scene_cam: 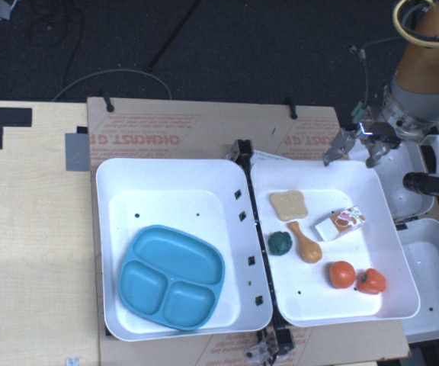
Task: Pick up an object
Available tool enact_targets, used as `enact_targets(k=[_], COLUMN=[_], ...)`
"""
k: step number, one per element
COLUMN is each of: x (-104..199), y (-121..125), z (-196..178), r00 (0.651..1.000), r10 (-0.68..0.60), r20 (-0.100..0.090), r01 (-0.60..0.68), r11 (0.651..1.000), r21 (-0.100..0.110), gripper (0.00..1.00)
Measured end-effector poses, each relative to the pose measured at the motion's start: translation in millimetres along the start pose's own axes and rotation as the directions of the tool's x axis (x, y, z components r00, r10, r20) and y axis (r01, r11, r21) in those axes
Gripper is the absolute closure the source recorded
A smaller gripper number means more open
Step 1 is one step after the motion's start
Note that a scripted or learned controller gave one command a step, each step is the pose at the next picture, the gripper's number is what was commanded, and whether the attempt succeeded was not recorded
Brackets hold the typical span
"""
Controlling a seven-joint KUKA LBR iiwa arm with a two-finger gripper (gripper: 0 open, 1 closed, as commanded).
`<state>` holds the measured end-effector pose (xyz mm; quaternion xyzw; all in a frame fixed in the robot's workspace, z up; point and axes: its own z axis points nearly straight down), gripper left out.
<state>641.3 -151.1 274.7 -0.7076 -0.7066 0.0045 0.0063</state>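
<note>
**Crowded right bin, gripper up at the far corner**

Nearest the camera, at the front of the right bin (pixel 402 300), a round tomato (pixel 341 274) and a red pepper (pixel 371 281) lie just beside each other, possibly touching. Behind them lie an orange-tan drumstick-shaped toy (pixel 305 244), a dark green lump (pixel 280 242) close against its handle end, a tan slice of bread (pixel 288 204) and a small white carton (pixel 340 223) with a red label. Any of these could serve as the object to pick up.

At the far right corner of that bin the gripper (pixel 357 151) hangs with its two fingers spread apart and nothing between them, well apart from every item.

The likely trouble is crowding. Going for the tomato could nudge the pepper or roll the tomato away, since round things slip from two fingers. The bread looks flat and may give the fingers little to catch. The green lump and drumstick sit so close that fingers may land on both.

Across the divider (pixel 251 227), the left bin (pixel 105 204) holds a blue sectioned plate (pixel 172 277), out of the way. Cardboard (pixel 204 132) lies beneath both bins.
</note>
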Motion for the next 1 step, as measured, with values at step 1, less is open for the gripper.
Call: enact_targets(k=[1], x=[0.3], y=[1.5], z=[-8.4], r00=[1.000], r10=[-0.002], r20=[0.002], r01=[0.002], r11=[1.000], r21=[-0.013], gripper=[0.00])
